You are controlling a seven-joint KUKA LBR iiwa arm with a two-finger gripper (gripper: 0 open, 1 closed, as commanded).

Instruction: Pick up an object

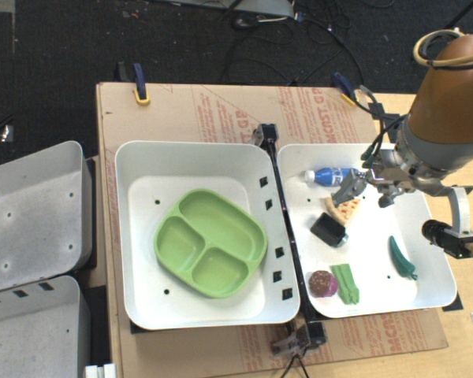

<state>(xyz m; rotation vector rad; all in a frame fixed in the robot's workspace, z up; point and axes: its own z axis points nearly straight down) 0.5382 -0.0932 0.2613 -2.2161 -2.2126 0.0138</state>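
Grey and orange, your arm (445,101) reaches in from the right and is cut off at the frame edge. You cannot tell how its gripper (361,181) stands; it hangs over the right bin (437,290), just above a pizza-slice toy (344,209). Beside that lie a blue bottle (331,176), black block (329,230), purple ball (323,283), green piece (345,283) and teal tool (401,258). A green divided plate (211,243) lies in the left bin (134,235). Both bins sit on cardboard (213,109).

bins: two, side by side on the bench (197,109)
green plate (210,243): one
blue bottle (331,176): one
black block (329,230): one
purple ball (323,283): one
green pieces: two
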